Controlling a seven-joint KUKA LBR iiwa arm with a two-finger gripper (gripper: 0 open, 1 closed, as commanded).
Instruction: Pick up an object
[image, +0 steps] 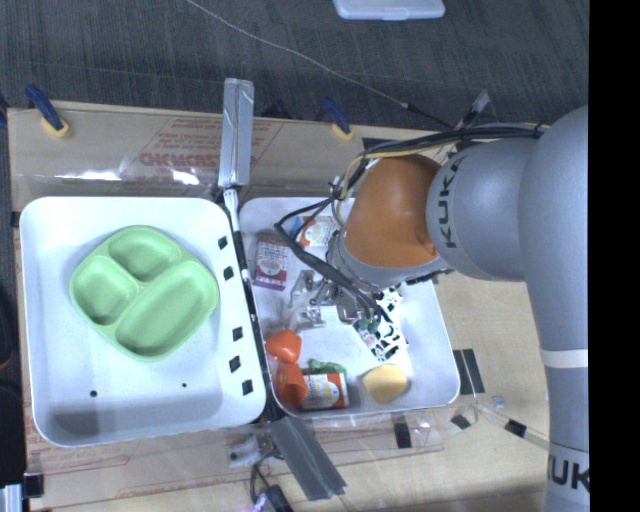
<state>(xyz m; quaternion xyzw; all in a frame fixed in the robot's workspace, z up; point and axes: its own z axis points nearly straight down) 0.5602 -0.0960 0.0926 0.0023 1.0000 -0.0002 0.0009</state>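
- The arm (500, 200) reaches in from the right and hangs over the right bin (440, 350), so its grey body and orange band cover much of the upper part of that bin.
- The left bin (50, 300) holds a green divided plate (145, 290) with three sections; nothing lies in the sections.
- The gripper (325, 300) is low inside the right bin, near its middle. The metal parts there are mixed together with cables, and I cannot tell how it stands or whether anything is held.
- The objects that can be picked all lie in the right bin: a small packet (270, 262) near the upper left, a black and white patterned item (385, 330) just under the wrist, a yellow lump (385, 382) at the lower right, a carton with a green and orange label (322, 388) at the lower edge, and an orange piece (284, 347) just above it.
- My judgement: the approach is done, since the gripper is down among the objects, but no object is seen lifted. The grasp and the lift are not yet shown as done.
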